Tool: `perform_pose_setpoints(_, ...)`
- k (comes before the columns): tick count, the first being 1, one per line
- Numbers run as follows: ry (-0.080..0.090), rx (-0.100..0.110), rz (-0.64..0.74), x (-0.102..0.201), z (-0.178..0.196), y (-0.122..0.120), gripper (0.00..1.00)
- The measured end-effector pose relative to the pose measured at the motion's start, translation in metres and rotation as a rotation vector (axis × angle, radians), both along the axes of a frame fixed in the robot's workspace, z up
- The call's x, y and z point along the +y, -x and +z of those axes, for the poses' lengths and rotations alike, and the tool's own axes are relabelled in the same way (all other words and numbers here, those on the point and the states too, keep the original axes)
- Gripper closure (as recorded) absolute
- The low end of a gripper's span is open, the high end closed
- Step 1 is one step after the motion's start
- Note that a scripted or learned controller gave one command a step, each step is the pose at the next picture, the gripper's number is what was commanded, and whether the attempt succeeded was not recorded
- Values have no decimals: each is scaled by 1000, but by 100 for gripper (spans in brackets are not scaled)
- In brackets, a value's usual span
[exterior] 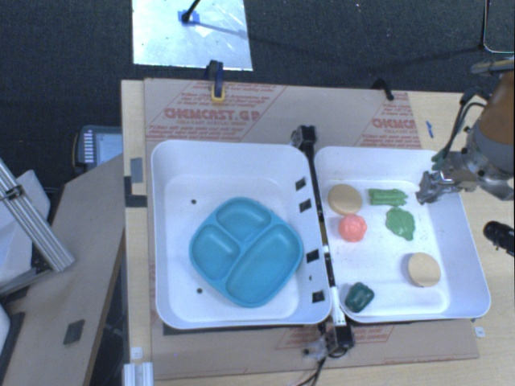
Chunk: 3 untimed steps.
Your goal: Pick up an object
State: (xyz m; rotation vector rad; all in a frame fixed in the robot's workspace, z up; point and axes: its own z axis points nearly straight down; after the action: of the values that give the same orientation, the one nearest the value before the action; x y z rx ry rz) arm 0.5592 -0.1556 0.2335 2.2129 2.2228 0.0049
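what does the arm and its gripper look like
The arm is grey with an orange band above the wrist and a thin dark cable looping beside it. The gripper is small, metallic grey, with dark fittings.

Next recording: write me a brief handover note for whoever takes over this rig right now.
Gripper: at the right bin's upper right edge, nothing visibly between its fingers; open or shut unclear.
Right bin holds: tan round piece, green long piece, leafy green piece, pink round piece, second tan round piece, dark green piece.
Left bin: blue divided plate.
Done: nothing picked.
Left: grasp and lift one object.
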Motion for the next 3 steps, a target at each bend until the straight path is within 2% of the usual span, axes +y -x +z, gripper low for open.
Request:
perform_pose_setpoints(1, 0, 2, 0, 0, 49, -1, 100)
perform_pose_setpoints(3, -1, 2, 3, 111, 50, -24, 100)
